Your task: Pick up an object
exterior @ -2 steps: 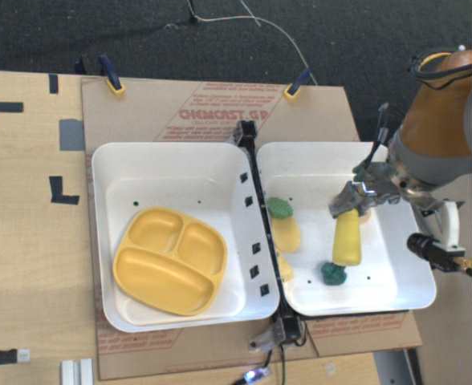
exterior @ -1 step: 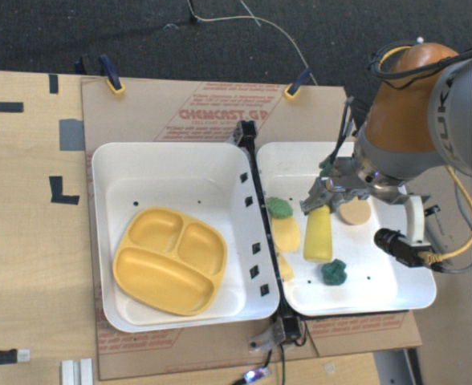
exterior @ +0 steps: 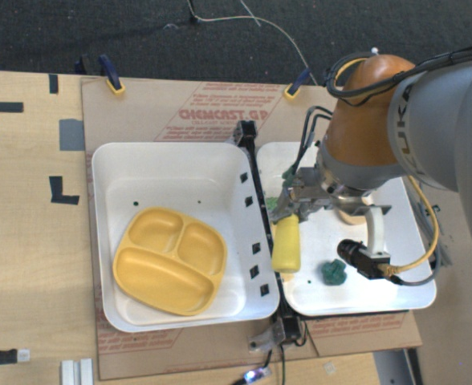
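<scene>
Currently the arm point(exterior: 396, 127) reaches in from the right and hangs over the right bin point(exterior: 356, 299). The pincer point(exterior: 299, 203) sits low at that bin's left side, close to the wall shared with the left bin point(exterior: 99, 167). Can't tell whether the pincer is open or closed, as the wrist hardware hides it from this angle. Nothing is visibly held.

Right bin contents:
- yellow tube point(exterior: 286, 247) lies lengthwise along the left wall. Its top end is just below the pincer; I can't tell if they touch.
- teal lump point(exterior: 333, 273) sits on the bin floor, near the tube's lower end but apart from it.
- pale object point(exterior: 350, 209) is mostly hidden under the wrist, so I can't identify it.
- small green bit point(exterior: 273, 208) shows at the left wall, just beside the pincer.

Left bin: yellow divided plate point(exterior: 170, 259), lying flat in the lower-left part.

Both bins sit on a cardboard sheet point(exterior: 212, 115) on the counter point(exterior: 27, 239).
</scene>
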### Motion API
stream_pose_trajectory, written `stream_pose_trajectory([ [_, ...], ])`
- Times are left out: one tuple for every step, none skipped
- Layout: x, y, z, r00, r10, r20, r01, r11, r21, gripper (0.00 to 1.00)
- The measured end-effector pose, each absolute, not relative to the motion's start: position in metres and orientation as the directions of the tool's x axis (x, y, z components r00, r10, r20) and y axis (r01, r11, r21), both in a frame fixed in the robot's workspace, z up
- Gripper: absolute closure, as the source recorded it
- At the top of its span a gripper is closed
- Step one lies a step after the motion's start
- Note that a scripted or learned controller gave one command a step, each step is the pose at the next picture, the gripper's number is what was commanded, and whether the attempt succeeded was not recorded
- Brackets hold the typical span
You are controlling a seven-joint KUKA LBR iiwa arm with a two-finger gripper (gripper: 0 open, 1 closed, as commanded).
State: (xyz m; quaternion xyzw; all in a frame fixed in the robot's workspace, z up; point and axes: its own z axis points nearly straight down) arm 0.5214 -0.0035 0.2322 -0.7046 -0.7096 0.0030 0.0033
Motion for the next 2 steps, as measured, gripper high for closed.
stream_pose_trajectory([
  [0.528, 0.042, 0.225, -0.006, 1.000, -0.001, 1.000, 0.006, -0.008, 1.00],
  [0.518, 0.099, 0.213, -0.008, 1.000, -0.001, 1.000, 0.008, -0.010, 1.00],
])
